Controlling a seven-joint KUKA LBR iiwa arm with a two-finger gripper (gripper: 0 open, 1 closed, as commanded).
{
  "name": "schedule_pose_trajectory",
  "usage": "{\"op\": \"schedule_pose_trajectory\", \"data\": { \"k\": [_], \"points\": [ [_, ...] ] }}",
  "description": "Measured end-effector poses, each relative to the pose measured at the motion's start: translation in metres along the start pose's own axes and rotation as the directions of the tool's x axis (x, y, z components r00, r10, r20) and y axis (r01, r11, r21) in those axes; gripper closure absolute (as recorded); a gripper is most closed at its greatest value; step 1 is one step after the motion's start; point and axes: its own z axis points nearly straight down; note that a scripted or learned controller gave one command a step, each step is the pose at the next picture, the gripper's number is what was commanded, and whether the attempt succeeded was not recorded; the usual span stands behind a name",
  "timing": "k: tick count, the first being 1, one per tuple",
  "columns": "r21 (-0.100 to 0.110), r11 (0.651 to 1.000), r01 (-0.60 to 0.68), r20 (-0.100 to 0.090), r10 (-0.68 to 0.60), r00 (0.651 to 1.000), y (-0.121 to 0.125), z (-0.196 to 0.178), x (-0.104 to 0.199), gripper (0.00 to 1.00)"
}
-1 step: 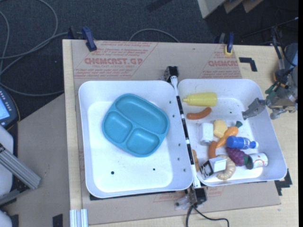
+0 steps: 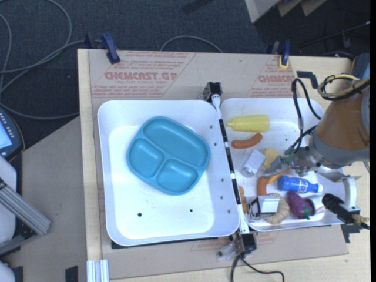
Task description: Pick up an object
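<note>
The tool (image 2: 289,164) is hovering over the blue bottle (image 2: 299,185); its grip state I cannot tell. It should be descending straight, avoiding the carrot (image 2: 265,183) at nine o'clock.

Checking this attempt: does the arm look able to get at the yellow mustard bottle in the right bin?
Probably yes. The yellow mustard bottle lies uncovered near the right bin's far wall, only the orange-red sausage beside it, and the arm hangs close by.

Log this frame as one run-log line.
arm: over right bin | pincer: low among items, near blue bottle | grasp: none seen | left bin: blue tray
</note>
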Motion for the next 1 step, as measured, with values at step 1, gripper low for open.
{"op": "schedule_pose_trajectory", "data": {
  "k": [1],
  "points": [
    [0.013, 1.0, 0.004, -0.006, -0.004, 1.0, -0.0062, 0.0189, 0.0367, 0.0]
  ]
}}
